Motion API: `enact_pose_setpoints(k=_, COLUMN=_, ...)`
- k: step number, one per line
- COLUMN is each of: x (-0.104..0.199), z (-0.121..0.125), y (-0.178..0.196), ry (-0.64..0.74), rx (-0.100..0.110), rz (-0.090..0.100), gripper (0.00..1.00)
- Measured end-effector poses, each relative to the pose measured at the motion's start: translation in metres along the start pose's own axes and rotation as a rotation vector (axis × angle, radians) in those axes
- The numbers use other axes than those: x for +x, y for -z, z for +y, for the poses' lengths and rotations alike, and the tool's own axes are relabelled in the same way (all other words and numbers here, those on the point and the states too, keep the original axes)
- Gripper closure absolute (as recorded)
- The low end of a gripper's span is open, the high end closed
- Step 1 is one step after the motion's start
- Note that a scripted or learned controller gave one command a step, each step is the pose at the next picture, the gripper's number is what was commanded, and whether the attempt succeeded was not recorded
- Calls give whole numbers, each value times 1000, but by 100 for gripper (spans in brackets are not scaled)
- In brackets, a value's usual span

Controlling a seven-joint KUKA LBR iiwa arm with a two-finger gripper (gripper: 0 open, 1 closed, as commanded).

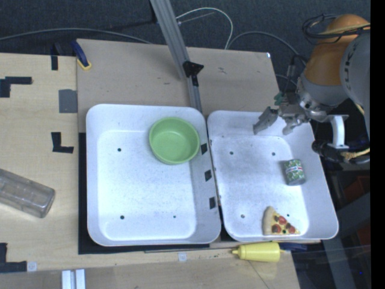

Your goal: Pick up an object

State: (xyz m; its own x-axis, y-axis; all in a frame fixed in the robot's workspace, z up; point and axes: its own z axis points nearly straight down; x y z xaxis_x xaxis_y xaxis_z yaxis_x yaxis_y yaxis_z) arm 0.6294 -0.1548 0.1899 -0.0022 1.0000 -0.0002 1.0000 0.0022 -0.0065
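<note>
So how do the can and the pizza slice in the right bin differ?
The can is a small grey-green cylinder; the pizza slice is a flat yellow wedge with red spots. The can sits mid-bin by the right wall, the slice near the front edge. Both lie in the right bin, untouched, apart from the gripper.

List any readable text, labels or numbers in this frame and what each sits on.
No text can be read anywhere in this frame.
small can in the right bin: green and white label print, too blurred to read.
yellow bottle on the bench in front of the right bin: no print visible.
green bowl, toy pizza slice: no lettering.
</note>
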Motion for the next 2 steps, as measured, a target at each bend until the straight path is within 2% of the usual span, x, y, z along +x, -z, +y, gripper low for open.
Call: enact_pose_setpoints(k=2, x=5, z=-9, y=-101, ry=0, rx=0, rz=0, gripper=0)
